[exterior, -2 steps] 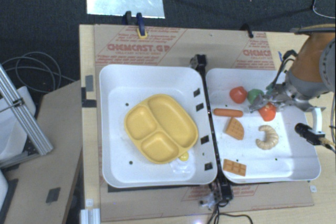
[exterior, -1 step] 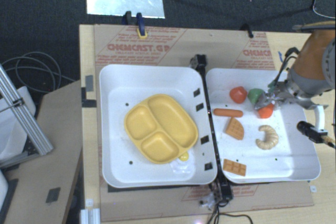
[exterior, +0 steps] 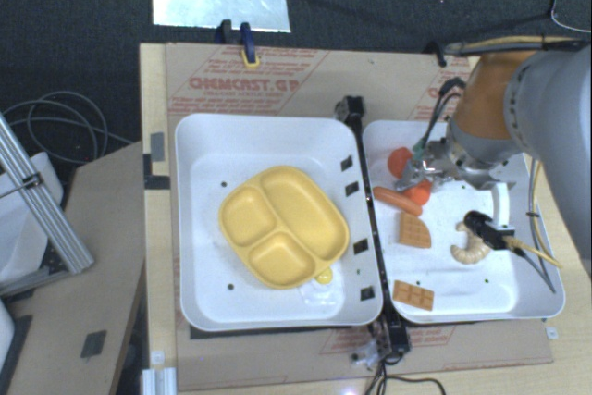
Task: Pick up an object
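A slanted overhead view shows a tabletop (exterior: 277, 74) carrying two shallow white bins side by side. The left bin (exterior: 199, 199) holds a yellow divided plate (exterior: 282, 225). The right bin (exterior: 532, 287) holds toy food: a red tomato (exterior: 399, 162) at its 10 o'clock, an orange carrot (exterior: 397, 200) just below it, a waffle piece (exterior: 415, 232) near the centre, a croissant (exterior: 470, 250) toward 3 o'clock and a chocolate bar (exterior: 413, 295) at 7 o'clock. The grey arm with its orange band reaches in from the right, its end effector (exterior: 427, 169) low beside the tomato and carrot; whether it is open or closed cannot be told. The risk is crowding: tomato and carrot lie close together, so a closing grasp could nudge one aside or pinch both and slip.
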Tool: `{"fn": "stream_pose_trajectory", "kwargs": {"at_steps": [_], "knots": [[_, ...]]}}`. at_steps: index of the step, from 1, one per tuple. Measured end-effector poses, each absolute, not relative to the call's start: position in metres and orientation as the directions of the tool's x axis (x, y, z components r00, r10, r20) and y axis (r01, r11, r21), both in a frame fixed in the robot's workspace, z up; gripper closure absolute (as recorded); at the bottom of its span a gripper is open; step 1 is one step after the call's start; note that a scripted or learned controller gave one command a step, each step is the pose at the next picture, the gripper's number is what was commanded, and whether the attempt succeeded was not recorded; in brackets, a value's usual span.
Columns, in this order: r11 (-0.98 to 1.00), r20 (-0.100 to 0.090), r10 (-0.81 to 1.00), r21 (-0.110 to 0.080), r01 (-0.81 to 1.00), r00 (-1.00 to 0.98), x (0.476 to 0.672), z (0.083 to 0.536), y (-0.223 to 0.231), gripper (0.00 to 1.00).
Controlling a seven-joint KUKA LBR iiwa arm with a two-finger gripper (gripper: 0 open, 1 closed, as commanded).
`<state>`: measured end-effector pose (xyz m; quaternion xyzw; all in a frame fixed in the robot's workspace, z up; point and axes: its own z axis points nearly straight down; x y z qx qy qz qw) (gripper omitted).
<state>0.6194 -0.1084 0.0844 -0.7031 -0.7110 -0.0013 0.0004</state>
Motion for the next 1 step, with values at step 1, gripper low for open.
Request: {"fn": "stream_pose_trajectory", "kwargs": {"at_steps": [1], "knots": [[0.012, 0.003, 1.000, 0.008, 1.000, -0.012, 0.5839, 0.1908, -0.0300, 1.00]]}}
